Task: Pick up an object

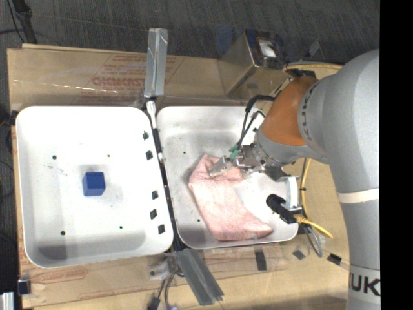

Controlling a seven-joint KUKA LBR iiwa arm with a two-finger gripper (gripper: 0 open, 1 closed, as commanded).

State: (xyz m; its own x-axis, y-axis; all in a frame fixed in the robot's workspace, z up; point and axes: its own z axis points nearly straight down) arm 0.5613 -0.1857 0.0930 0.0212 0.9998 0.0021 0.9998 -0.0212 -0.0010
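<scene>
Nearest, along the lower edge of the right bin (193,116), a pink cloth (224,205) lies spread and rumpled across the bin floor, reaching from the front wall up toward the middle. At the cloth's upper edge the gripper (227,163) comes in from the right, its metal tip touching or just above the folded corner there; whether it is released or clenched cannot be told from this slant. Behind it the grey arm (342,134) with its orange band (284,118) bulks over the bin's right side. Across the divider, a small blue cube (94,183) sits alone in the left bin (39,124), well apart from the gripper.
</scene>
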